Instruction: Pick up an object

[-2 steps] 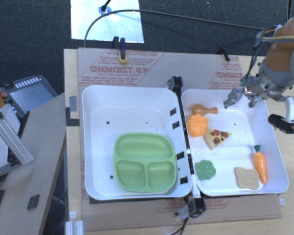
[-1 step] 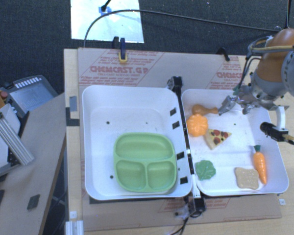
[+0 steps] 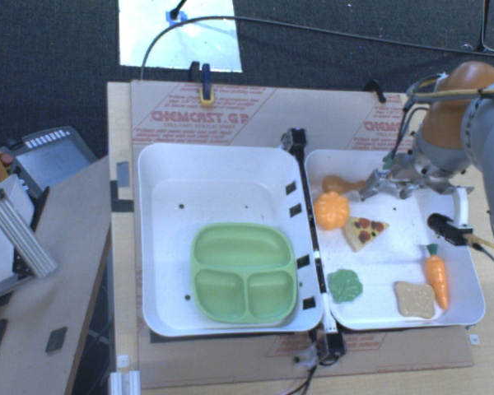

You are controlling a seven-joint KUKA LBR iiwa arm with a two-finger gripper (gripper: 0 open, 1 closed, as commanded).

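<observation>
Pincer [image 3: 379, 184], fingers' state unclear, hangs beside a tan drumstick [image 3: 342, 185] above a ribbed orange pumpkin [image 3: 332, 211].

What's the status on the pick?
Gripper low at the right bin's far end, beside the tan toy drumstick. Nothing seen held. Orange toy pumpkin and pizza slice close by.

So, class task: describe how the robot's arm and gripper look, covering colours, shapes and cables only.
The arm is a thick, rounded grey body with an orange band above the wrist. Thin dark and yellowish cables loop along its left side down towards the wrist. The gripper is a small metallic grey assembly with angular parts. No lettering or markings are legible on either.
</observation>
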